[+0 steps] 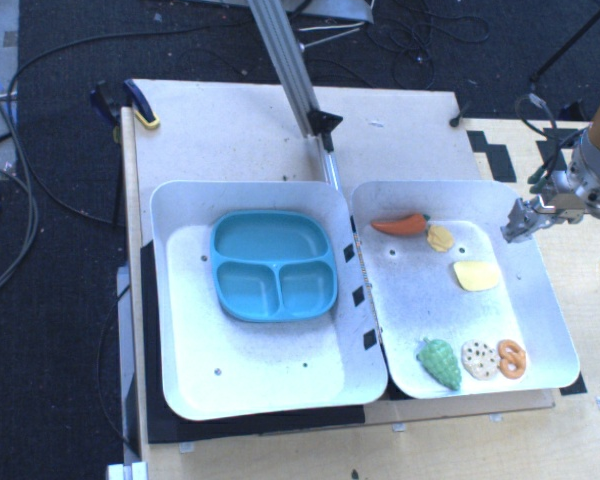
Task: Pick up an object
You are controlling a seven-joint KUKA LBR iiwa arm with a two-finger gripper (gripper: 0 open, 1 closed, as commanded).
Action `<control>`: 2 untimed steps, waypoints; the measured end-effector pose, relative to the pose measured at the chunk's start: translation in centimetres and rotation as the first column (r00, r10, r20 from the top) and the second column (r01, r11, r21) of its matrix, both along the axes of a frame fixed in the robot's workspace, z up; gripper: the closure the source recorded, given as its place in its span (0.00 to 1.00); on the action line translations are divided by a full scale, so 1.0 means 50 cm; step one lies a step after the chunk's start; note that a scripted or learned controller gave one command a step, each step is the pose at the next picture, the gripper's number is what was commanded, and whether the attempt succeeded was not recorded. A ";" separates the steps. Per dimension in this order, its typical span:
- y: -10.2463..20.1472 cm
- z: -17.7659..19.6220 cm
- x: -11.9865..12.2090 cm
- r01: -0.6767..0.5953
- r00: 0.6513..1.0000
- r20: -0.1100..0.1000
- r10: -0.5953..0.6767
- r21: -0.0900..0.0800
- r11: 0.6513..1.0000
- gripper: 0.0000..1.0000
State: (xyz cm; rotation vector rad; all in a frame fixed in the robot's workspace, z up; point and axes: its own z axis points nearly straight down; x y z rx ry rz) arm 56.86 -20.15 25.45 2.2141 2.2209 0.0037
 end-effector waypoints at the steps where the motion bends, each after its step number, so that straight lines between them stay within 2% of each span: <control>1: 0.098 0.012 -0.002 -0.004 1.000 -0.005 0.004 0.004 1.000 1.00; 2: 0.211 -0.015 -0.018 -0.004 1.000 -0.008 0.004 0.004 1.000 1.00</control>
